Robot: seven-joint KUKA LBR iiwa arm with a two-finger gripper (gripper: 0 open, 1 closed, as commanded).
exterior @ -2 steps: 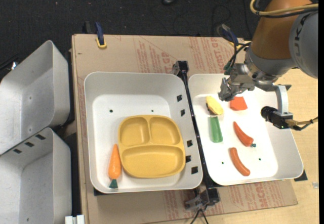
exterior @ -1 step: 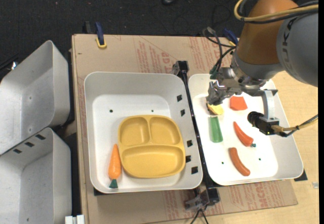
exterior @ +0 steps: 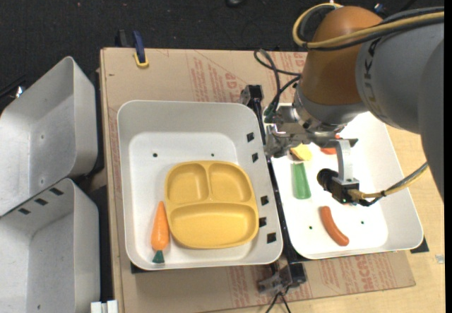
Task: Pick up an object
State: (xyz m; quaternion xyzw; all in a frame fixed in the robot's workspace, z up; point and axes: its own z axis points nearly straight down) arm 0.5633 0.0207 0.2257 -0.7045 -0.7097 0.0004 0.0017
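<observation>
My gripper hangs low over the far left part of the right bin, under the orange wrist band. Just in front of it lies a small yellow piece, and below that a green stick-shaped item. A small red-orange piece peeks out beside the gripper body. A red-orange sausage lies nearer the front of the same bin. In the left bin a carrot rests against the left side of a yellow divided plate.
The wall between the two bins runs right beside the gripper. A black part on a cable hangs over the middle of the right bin. Two more white bins sit off the bench at the left.
</observation>
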